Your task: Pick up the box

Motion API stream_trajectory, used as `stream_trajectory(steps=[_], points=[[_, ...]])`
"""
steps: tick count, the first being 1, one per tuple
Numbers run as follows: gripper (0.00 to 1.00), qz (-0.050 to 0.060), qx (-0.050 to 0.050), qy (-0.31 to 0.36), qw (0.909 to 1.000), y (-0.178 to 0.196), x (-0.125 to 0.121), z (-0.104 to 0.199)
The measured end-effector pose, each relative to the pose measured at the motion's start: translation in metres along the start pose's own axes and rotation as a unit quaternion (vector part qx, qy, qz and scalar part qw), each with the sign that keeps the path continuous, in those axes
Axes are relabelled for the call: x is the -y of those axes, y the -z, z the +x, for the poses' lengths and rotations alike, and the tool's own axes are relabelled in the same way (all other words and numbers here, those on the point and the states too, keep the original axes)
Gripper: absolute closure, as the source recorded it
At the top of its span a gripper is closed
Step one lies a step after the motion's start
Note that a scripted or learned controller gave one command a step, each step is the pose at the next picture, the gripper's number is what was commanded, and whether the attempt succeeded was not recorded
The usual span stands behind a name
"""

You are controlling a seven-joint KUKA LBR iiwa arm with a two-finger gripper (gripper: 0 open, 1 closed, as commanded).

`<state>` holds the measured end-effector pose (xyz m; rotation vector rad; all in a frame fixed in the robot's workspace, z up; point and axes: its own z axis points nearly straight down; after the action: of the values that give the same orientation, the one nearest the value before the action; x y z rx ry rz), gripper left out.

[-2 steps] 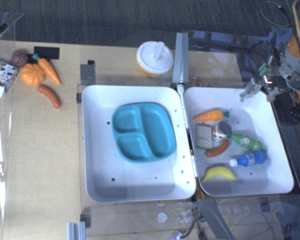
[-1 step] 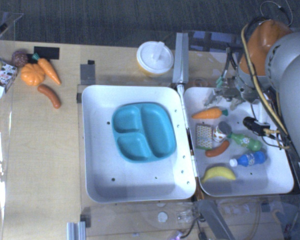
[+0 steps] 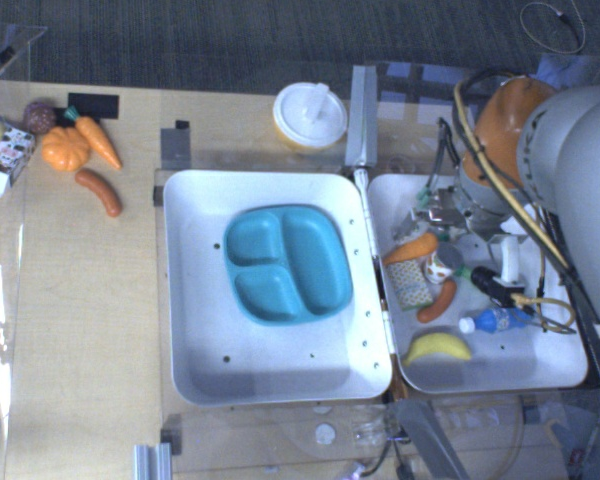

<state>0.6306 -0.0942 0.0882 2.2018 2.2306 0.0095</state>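
Observation:
The box is a small grey-patterned carton lying flat near the left wall of the right bin. An orange carrot lies just above it and a red sausage just to its right. My gripper hangs over the upper part of the right bin, above and to the right of the box and apart from it. The grey arm with its orange band and cables covers the bin's upper right, and its bulk hides the gripper's lower end.
A yellow banana and a blue bottle lie near the right bin's front. The left bin holds a blue divided tray. A white lidded cup stands behind the bins. Toy vegetables lie far left.

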Motion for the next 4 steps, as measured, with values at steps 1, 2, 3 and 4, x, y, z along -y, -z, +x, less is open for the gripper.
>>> stream_trajectory(steps=[1, 2, 3, 4], points=[[0.00, 0.003, -0.001, 0.056, 0.9984, 0.023, 0.054, -0.025], [0.00, -0.004, 0.001, 0.131, 0.9914, 0.003, 0.119, -0.015], [1.00, -0.006, 0.002, 0.132, 0.9913, 0.014, 0.117, -0.015], [1.00, 0.002, -0.001, 0.258, 0.9662, 0.192, 0.141, -0.011]])
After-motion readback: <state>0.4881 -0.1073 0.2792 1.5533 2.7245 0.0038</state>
